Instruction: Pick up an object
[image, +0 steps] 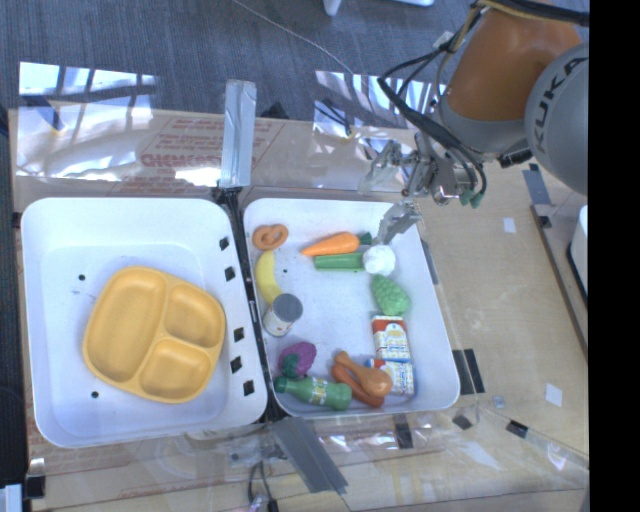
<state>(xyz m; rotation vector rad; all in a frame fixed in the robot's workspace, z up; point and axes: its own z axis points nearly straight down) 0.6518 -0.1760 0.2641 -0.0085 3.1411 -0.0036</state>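
Hovering at the far right corner of the right-hand shallow white bin (440, 340), the two-finger gripper (398, 222), finger state indiscernible, seems aimed at the small white ball (379, 261).

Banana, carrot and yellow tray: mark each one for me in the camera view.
banana (266, 276), camera view, middle of its curved body.
carrot (331, 244), camera view, middle of the orange root.
yellow tray (108, 318), camera view, floor of its large left compartment.
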